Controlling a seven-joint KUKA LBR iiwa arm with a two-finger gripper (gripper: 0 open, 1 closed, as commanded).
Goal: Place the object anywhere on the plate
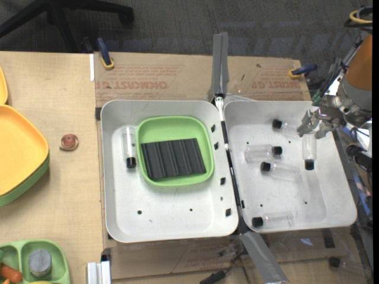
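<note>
A square green plate [172, 123] lies in the left bin [172, 220] with a dark ridged slab [174, 158] on it. Just left of the plate lies a clear vial [128, 147] with a black cap. The right bin [320, 212] holds several more clear, black-capped vials, among them one at mid-bin [263, 153] and one by the front edge [273, 220]. My gripper [314, 126] hangs over the right bin's far right side. Directly below it another vial [308, 152] points cap-down, and I cannot tell whether that vial is gripped or lying on the bin floor.
Stacked yellow plates [21, 152] sit at the far left of the bench, with a small red disc [69, 141] beside them. A green divided tray [29, 262] is at the bottom left. Clamps [105, 55] pin the cardboard sheet behind the bins.
</note>
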